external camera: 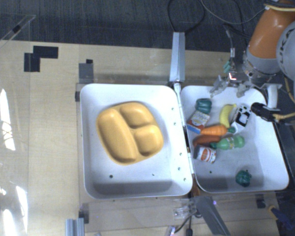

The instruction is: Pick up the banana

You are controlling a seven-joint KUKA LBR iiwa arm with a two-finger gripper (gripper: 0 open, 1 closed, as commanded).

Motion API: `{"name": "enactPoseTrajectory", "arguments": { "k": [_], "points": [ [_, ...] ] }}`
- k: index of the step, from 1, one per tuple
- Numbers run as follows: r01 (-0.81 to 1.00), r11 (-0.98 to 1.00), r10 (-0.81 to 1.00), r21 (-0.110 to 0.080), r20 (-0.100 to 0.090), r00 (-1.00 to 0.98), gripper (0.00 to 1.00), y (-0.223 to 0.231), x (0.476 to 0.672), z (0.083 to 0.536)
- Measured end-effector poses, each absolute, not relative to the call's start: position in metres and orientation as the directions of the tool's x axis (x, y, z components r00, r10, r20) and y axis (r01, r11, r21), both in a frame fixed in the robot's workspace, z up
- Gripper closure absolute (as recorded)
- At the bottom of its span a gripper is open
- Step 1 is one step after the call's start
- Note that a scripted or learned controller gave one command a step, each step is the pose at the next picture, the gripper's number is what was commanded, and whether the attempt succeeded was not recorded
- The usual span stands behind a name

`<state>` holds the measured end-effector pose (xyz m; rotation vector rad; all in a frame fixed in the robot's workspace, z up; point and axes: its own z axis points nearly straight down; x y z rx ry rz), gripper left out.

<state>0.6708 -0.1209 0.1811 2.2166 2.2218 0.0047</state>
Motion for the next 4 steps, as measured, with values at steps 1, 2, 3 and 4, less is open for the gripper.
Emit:
{"name": "enactPoseTrajectory", "arguments": {
  "k": [1,2,3,4],
  "points": [
    [0.977,0.215,0.977,0.007,-0.004,-0.215,0.00,-0.156,0.672,0.089],
    [0.976,0.217,0.976,0.013,-0.006,-0.217,1.00,-0.155,0.674,0.098],
    [0.976,0.217,0.976,0.010,-0.004,-0.217,0.00,-0.155,0.674,0.097],
    [0.976,0.216,0.976,0.007,-0.003,-0.216,0.00,-0.180,0.649,0.086]
  ]
}}
